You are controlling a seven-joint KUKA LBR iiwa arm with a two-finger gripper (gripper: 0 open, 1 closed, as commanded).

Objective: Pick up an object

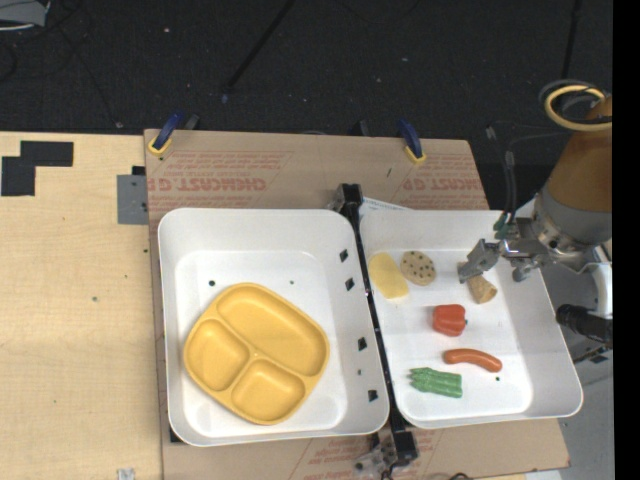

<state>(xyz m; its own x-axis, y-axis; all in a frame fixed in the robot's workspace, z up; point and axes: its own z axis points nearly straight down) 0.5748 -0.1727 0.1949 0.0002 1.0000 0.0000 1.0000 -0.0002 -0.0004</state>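
The surface [70,298] fills the lower left of the frame, pale wood, with a brown cardboard sheet [300,173] clamped over its right part and the two white bins on top. The left bin [190,233] carries a large yellow divided plate [256,351], lying at a slant in the lower centre. The right bin [545,368] holds the small things: a pale yellow block [389,275] and a speckled cookie [418,266] near its upper left corner, a red pepper [450,318] in the middle, an orange sausage [472,359] below it, and a green bean pod [436,382] lowest of all.

The arm [580,183] comes in from the right of the frame, and its tool [497,262] hangs over the upper right part of the right bin. Its fingers look spread — one grey finger points left and down — and nothing sits between them.

The nearest object is a small tan lump [483,289], perhaps a potato or bread piece. It lies just below the tool, close under the left finger, whether touching I cannot tell. It is stubby, with its longer side running roughly up and down the frame — a short drop should reach it.
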